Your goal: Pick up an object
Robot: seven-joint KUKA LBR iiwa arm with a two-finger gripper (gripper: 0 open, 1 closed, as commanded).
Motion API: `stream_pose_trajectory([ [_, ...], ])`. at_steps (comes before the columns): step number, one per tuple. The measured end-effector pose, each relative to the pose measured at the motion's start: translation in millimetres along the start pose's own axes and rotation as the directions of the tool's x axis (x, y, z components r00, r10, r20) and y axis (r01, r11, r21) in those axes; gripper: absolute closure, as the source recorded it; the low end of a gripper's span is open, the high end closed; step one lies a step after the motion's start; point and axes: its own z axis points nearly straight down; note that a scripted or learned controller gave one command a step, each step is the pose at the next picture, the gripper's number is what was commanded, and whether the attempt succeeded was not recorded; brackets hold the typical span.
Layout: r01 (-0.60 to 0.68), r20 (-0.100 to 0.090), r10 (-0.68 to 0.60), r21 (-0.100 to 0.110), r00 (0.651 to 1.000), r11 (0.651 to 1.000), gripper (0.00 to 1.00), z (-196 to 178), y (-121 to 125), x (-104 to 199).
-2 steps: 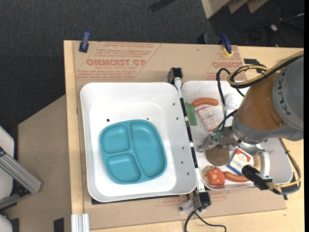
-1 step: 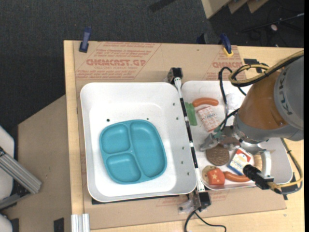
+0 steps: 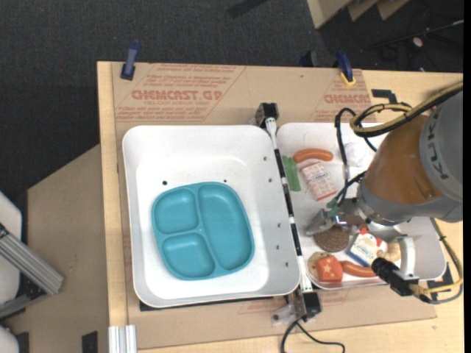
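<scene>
The right bin (image 3: 294, 134) holds several small items. A red-orange sausage (image 3: 313, 154) lies at its far side, with a green strip (image 3: 291, 173) and a white and red packet (image 3: 318, 179) just below it. Toward the front lie a brown round patty (image 3: 333, 237), a red pepper-like piece (image 3: 328, 268), another sausage (image 3: 358, 271) and a blue and white packet (image 3: 362, 250). My gripper (image 3: 331, 218) reaches down over the middle of this bin, right above the brown patty. The arm's body hides the bin's right part.
The left bin (image 3: 140, 153) holds a teal divided plate (image 3: 202, 229). A black divider bar (image 3: 285, 197) runs between the bins. Black and yellow cables (image 3: 368, 116) loop over the right bin's far side. Blue clamps (image 3: 130, 59) sit on the cardboard bench's far edge.
</scene>
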Motion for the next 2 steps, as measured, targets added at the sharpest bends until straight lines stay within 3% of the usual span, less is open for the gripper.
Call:
stream_pose_trajectory([
  [1,-0.001,0.001,0.001,-0.003,1.000,1.000,1.00,-10.0,0.7,-0.2],
  [2,0.009,0.002,-0.009,-0.017,1.000,1.000,1.00,-106.6,58.6,50.4],
])
